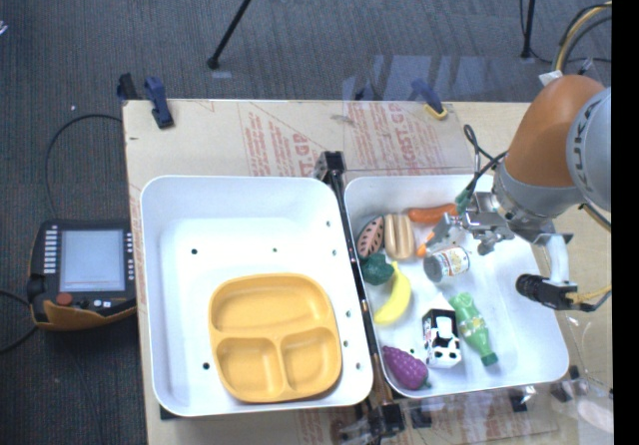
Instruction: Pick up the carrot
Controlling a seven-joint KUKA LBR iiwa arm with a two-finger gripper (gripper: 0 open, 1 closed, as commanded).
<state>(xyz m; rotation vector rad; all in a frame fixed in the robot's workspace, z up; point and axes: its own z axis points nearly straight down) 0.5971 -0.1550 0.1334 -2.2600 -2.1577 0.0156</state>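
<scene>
The carrot (431,215) is a small orange piece lying near the back of the right bin (544,358), just right of a hot dog bun (399,235). My gripper (457,225) reaches in from the right and hangs low right beside the carrot's right end, with a small can (446,262) directly in front of it. The grey wrist with its orange band (547,139) rises behind it. Whether the carrot lies between the jaws is hidden by the gripper body.
The right bin also holds a banana (394,300), a green vegetable (377,269), purple grapes (404,366), a cow-print carton (440,338), a green bottle (473,328) and a striped slice (370,233). The left bin (170,233) holds a yellow divided plate (277,336).
</scene>
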